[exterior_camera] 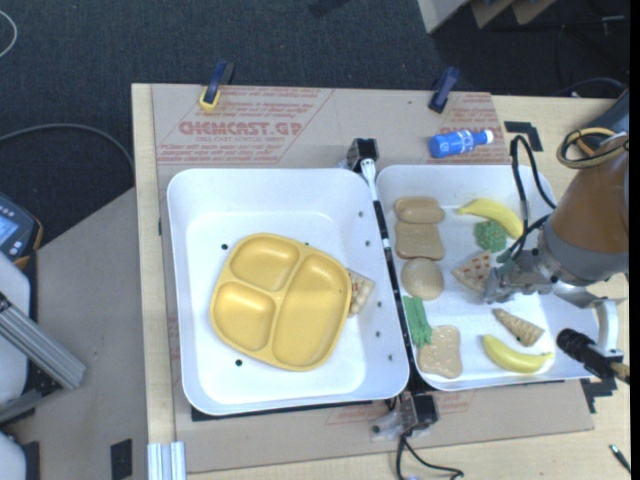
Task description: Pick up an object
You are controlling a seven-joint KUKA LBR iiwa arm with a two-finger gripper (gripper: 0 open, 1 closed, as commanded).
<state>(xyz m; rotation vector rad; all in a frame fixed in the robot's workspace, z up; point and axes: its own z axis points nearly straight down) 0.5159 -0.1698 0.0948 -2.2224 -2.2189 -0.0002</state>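
Bench (250, 118) of pale wood with a printed cardboard sheet carries two shallow white bins side by side. Left white bin (190, 268) holds a yellow plastic plate with three compartments (282, 300), and a small beige cracker-like piece (360, 290) lies touching the plate's right edge. Right white bin (440, 180) holds the toy food.

Grey arm with its orange band (592, 213) reaches in from the right, over the right bin's right half. Its gripper (505, 280) sits low among the items at the middle right of that bin, just beside a tan wedge with red speckles (476, 268); whether anything is grasped there cannot be told.

Along the right bin's left side lie two brown bread-like slices (418, 226), then a round tan piece (423, 279), then a green strip (416, 320) and a beige biscuit shape (441, 351) at the near edge. A yellow banana (492, 213) lies at the far right with a green broccoli floret (491, 236) touching it. A second yellow banana (516, 354) lies near the near-right corner, a tan cone (519, 326) just beyond it.

A blue and white bottle (460, 143) lies on the bench beyond the right bin.
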